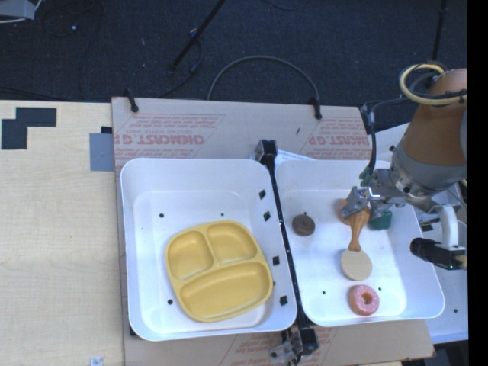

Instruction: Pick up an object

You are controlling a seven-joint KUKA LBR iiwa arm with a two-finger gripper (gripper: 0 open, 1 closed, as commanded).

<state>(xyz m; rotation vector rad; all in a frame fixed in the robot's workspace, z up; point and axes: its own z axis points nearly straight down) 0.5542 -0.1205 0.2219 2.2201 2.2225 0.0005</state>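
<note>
My gripper (357,204) hangs low over the right bin (427,296), at the top end of a wooden spoon (355,259). The spoon lies nearly lengthwise, its round bowl toward the front and its handle running up under the gripper. A small teal object (380,219) sits just right of the gripper, partly hidden by the arm. Left of the spoon lies a small brown round object (303,224). A pink frosted donut (364,300) rests near the bin's front.
The left bin (145,204) holds a yellow divided plate (219,270). A raised divider (276,227) separates the two bins. The arm's grey body and orange band (435,128) stand over the right bin's far right edge.
</note>
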